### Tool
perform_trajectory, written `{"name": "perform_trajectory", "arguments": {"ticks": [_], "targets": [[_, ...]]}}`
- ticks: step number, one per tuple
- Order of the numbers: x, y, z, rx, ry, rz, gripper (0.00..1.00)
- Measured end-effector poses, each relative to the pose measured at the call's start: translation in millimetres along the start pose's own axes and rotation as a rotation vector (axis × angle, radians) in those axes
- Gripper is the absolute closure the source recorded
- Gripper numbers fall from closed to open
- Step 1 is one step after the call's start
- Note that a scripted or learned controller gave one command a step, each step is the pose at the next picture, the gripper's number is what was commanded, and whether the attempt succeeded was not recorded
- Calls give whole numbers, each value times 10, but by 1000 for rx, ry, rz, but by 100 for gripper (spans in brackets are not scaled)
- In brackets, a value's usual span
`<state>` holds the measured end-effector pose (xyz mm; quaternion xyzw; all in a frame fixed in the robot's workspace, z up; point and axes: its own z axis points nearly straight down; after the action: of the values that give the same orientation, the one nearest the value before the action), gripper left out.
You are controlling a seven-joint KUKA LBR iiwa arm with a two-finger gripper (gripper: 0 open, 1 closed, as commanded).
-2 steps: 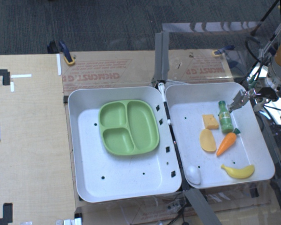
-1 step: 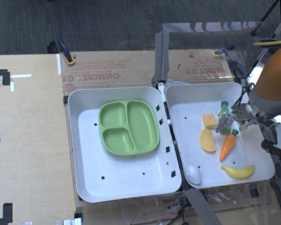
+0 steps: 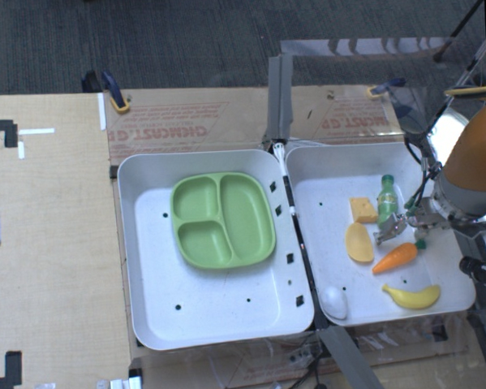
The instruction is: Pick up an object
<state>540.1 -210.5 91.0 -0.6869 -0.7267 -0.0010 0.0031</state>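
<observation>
Within the right-hand bin, the gripper is lowered among a tight cluster of toy foods, its metal tips beside the green bottle and just above the carrot; whether the jaws are apart or together cannot be told at this size, and nothing is visibly held. An orange block and a yellow oval piece lie touching or nearly so on its left, a banana near the front wall, a white egg in the front-left corner. Crowding probably favours the carrot as target. Open floor lies toward the far-left corner. Left bin: a green divided plate, centred.
</observation>
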Motion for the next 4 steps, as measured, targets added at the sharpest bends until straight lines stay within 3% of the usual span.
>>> {"name": "perform_trajectory", "arguments": {"ticks": [1, 2, 3, 4], "targets": [[-24, -375, -6, -2, 4, -70, 0], [-50, -375, -95, -4, -2, -64, 100], [374, -190, -204, -4, -7, 27, 100], [372, -191, -204, -3, -6, 28, 0]]}}
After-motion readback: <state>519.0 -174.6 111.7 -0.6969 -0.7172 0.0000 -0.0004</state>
